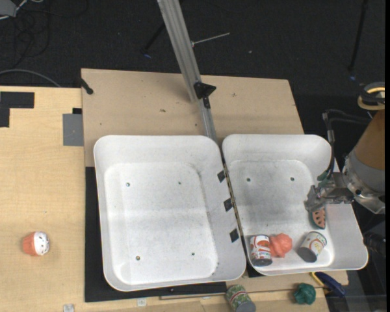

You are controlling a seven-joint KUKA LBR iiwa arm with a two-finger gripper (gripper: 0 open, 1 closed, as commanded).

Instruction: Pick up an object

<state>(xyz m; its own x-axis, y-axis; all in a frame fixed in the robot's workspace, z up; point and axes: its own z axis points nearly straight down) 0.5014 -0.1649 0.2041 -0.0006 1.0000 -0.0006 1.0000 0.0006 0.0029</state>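
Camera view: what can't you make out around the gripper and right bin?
- Gripper: too small and dark to read its state.
- Watermelon-slice toy: right under the gripper; contact unclear.
- Can and tipped can in the right bin: labels too small.
- Arm: cut off by the right edge.

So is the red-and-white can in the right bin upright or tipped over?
Tipped: the red-and-white can lies on its side beside the orange lump.
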